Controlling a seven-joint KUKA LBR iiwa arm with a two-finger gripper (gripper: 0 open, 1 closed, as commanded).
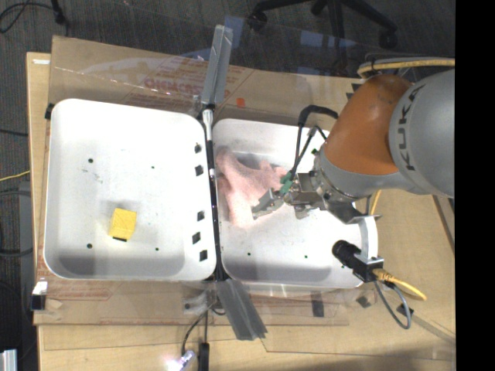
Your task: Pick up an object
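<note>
A pink cloth (241, 180) lies crumpled in the left half of the right bin (325, 273), close to the divider. My gripper (280, 206) hangs over the cloth's right edge, below the orange band of the arm (363, 134). It is open: one metal finger (263, 204) reaches left over the cloth, the other sits to the right over bare bin floor. I see nothing held between them. A small yellow block (122, 224) rests in the lower left part of the left bin (77, 122), far from the gripper.
A grey bar (214, 68) runs along the divider between the two bins and sticks out past the far edge. Cables and a black connector (352, 257) hang at the right bin's near right corner. The bins sit on a cardboard-covered bench (139, 72).
</note>
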